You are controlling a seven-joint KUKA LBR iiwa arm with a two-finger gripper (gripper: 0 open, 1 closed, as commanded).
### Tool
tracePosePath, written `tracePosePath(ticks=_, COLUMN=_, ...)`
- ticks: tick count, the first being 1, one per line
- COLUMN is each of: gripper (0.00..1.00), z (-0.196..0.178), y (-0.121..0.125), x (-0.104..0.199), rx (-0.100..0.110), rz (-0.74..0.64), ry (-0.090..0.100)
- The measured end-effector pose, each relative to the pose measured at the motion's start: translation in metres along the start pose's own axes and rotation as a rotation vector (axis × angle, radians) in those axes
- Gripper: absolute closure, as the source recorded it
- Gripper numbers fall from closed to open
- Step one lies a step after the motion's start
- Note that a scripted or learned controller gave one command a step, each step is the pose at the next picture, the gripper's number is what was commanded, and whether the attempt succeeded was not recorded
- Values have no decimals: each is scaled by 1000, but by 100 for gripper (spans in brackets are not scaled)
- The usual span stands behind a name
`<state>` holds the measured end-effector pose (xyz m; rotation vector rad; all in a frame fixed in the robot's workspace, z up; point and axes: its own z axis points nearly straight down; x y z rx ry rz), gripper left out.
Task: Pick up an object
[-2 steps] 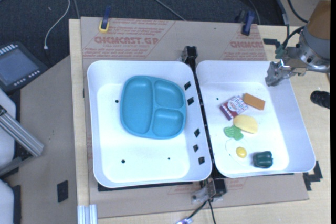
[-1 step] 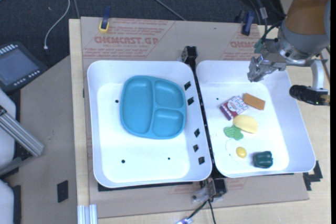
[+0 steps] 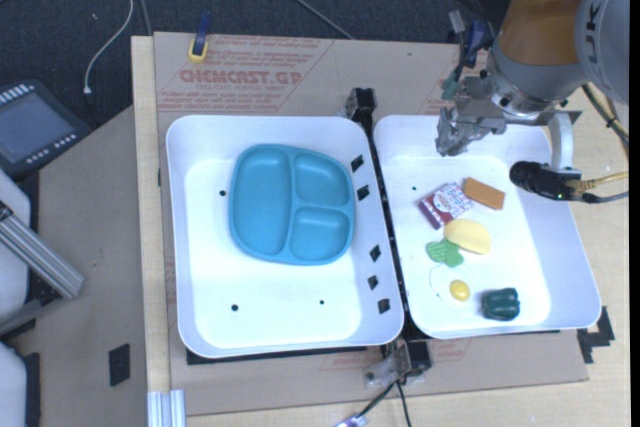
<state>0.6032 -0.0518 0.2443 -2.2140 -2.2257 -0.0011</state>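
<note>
My gripper (image 3: 456, 141) hangs over the back of the right bin (image 3: 565, 255), above and behind the objects. Nothing shows between its fingers. In that bin lie a dark red packet (image 3: 446, 204), an orange block (image 3: 484, 193), a yellow lemon-like piece (image 3: 469, 236), a green leafy piece (image 3: 445, 252), a small yellow ball (image 3: 459, 291) and a dark green pepper (image 3: 500, 303). The packet is the closest, a short way in front of the gripper.
The left bin (image 3: 200, 285) holds a blue divided plate (image 3: 292, 204). A black clip row (image 3: 372, 215) runs along the seam between the bins. Cardboard (image 3: 250, 65) lies under both bins, and cables trail on the dark floor behind.
</note>
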Motion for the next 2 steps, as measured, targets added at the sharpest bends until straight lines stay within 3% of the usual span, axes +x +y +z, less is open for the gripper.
tracePosePath(ticks=2, gripper=100, z=27, y=14, x=107, rx=2, rz=0, ry=0)
